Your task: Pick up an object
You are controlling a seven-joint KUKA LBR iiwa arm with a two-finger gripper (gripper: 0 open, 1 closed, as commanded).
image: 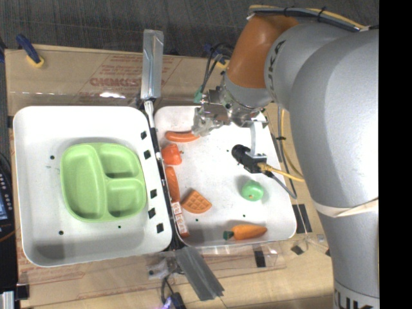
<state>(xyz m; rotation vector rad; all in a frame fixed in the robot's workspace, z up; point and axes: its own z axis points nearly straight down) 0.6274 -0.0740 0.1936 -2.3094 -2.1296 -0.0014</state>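
The grey arm (322, 108) comes in from 3 o'clock and bends down over the right bin (215, 166), its gripper (205, 122) low at about 11 o'clock of that bin, near the back wall. Whether the gripper is open or closed I cannot tell from this slant, and nothing can be seen held in it. The orange sausage (181, 136) lies flat on the bin floor just beside the gripper, at its 8 o'clock (touching or not is unclear). Along the bin's 9 o'clock wall sit a small orange chunk (171, 154) and a long orange piece (172, 184). A waffle (196, 202) lies at 7 o'clock, a carrot (248, 232) at 5 o'clock, a green round fruit (252, 190) at 4 o'clock. The left bin (32, 172) bears a green divided plate (103, 180) at its centre
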